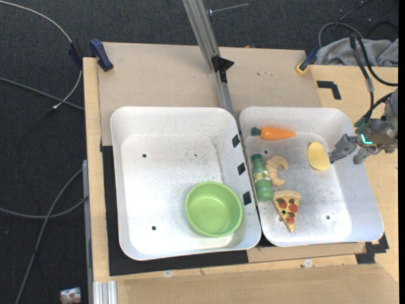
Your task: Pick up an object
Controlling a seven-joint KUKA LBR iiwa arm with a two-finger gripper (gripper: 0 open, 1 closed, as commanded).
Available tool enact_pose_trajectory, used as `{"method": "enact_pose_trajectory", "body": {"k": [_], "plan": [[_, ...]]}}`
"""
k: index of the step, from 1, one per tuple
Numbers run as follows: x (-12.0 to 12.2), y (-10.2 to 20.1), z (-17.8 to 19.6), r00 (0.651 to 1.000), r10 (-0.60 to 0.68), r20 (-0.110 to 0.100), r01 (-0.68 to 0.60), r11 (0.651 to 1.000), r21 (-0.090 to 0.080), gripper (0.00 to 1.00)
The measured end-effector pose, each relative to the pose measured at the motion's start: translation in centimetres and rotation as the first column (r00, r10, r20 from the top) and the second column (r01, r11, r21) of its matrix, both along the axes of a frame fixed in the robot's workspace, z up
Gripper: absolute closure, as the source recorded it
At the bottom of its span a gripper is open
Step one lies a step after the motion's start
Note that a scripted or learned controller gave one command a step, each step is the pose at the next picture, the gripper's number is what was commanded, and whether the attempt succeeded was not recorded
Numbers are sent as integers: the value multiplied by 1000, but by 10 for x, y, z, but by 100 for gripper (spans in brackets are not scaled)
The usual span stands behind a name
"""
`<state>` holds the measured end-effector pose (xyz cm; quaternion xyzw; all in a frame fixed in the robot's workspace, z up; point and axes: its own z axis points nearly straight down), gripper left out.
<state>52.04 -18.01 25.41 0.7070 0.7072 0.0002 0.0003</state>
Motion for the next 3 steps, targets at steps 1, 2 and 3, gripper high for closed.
{"method": "enact_pose_trajectory", "body": {"k": [1,2,3], "plan": [[0,0,0,1000,0,0,0,1000,0,0],[-7,-1,-61,1000,0,-6,0,1000,1,0],[-10,-1,-123,1000,0,-6,0,1000,2,0]]}}
